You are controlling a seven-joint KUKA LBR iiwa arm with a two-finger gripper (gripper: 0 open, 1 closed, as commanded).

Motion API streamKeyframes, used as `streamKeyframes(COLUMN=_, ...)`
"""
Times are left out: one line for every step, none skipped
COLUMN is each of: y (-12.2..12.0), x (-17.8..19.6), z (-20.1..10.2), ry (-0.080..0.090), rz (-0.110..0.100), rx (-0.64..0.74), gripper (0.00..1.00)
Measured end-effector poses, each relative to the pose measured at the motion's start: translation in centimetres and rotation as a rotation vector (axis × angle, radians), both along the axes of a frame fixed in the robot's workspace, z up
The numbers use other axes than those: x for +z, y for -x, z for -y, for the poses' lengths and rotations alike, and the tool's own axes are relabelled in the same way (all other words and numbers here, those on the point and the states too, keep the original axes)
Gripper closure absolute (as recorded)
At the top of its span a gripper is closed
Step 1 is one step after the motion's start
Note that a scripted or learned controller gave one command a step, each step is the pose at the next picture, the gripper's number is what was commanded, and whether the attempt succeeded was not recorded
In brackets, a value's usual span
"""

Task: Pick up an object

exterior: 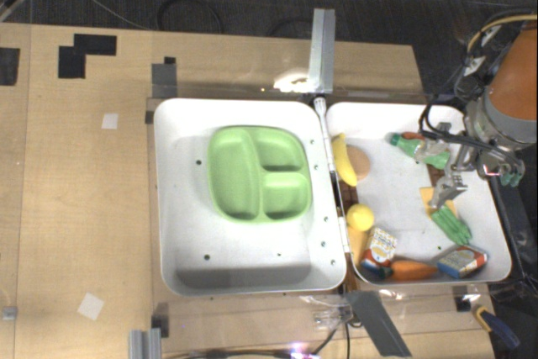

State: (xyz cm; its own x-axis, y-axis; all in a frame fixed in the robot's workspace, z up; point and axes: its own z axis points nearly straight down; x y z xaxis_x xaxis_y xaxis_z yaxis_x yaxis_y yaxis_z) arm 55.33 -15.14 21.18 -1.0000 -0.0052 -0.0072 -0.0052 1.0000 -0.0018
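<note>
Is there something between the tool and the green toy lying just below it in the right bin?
Nothing visible does. The tool hangs directly over the green toy, beside a small yellow piece; the gap between them looks open.

I am looking down at two white bins (176, 265) on a pale tan bench (76, 206). A light green divided tray (256, 172) is sitting in the left one. In the right one are lying a yellow banana (341, 161), a yellow lemon (360, 218), an orange carrot (414, 270) and a green leafy piece (451, 223). My arm is showing orange (514, 88) above grey.
</note>
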Motion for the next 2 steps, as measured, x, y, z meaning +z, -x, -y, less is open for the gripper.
streamKeyframes(y=-0.5, x=-11.5, z=3.7, ry=0.0, rz=0.003, rx=0.002, gripper=0.0)
streamKeyframes(y=2.5, x=-12.2, z=4.6, ry=0.0, rz=0.01, rx=-0.06, gripper=0.0)
